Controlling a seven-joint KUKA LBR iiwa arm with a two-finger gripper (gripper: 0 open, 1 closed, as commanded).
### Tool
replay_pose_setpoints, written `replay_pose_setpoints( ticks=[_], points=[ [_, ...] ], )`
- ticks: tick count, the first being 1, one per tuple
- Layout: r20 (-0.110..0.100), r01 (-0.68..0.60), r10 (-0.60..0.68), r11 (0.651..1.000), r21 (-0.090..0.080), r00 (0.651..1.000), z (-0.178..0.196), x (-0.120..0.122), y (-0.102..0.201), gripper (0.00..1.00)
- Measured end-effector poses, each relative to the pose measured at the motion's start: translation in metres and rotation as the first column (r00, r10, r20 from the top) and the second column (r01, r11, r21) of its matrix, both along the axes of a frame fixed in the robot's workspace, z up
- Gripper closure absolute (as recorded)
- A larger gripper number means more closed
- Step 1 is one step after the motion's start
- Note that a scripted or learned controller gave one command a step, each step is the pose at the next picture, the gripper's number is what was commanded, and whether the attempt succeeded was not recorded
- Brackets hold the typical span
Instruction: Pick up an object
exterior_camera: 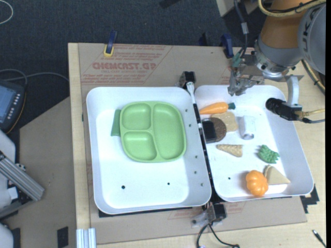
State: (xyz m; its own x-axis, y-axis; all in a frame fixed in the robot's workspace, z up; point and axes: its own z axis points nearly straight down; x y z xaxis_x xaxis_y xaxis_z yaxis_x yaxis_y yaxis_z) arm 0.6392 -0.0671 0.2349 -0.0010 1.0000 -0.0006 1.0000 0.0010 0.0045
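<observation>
An orange pumpkin toy (256,183) sits nearest the viewer in the right bin (297,154). At the bin's far edge lies a carrot (214,108), long axis crosswise. The claw (239,87) hovers just beyond and right of the carrot; I cannot tell its state.

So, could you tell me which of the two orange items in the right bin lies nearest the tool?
The carrot, lying at the bin's far end just below the tool; the round orange fruit sits at the near end.
</observation>
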Motion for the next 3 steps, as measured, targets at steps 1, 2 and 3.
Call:
replay_pose_setpoints(
  ticks=[1, 2, 3],
  points=[
    [-0.008, 0.002, -0.002, 1.000, 0.000, 1.000, -0.020, -0.008, -0.003, 1.00],
    [-0.003, 0.000, 0.000, 1.000, 0.000, 1.000, -0.020, -0.003, -0.002, 1.00],
    [0.000, 0.000, 0.000, 1.000, 0.000, 1.000, 0.001, -0.002, -0.003, 1.00]
  ],
)
